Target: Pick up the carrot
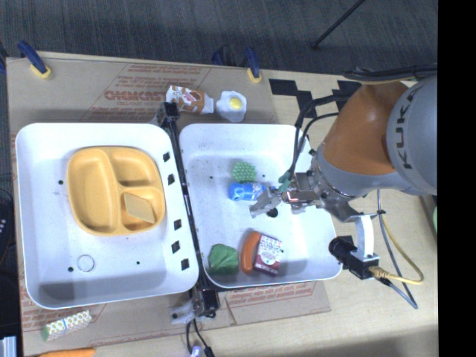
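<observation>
The carrot (249, 248) is a short orange piece near the front of the right bin (216, 143). It lies between a green leafy item (223, 259) on its left and a red-labelled packet (268, 255) that overlaps its right side. My gripper (265, 203) hangs over the middle of the right bin, above and slightly right of the carrot and apart from it. Its tip is right beside a blue can (245, 192). The arm's grey and orange body covers the bin's right side.
A green bumpy ball (243, 171) lies behind the blue can. The left bin (44, 266) holds a yellow divided plate (97, 177) with a tan slice (139, 207) in it. A small carton (186, 99) and an egg-like toy (233, 105) sit behind the bins.
</observation>
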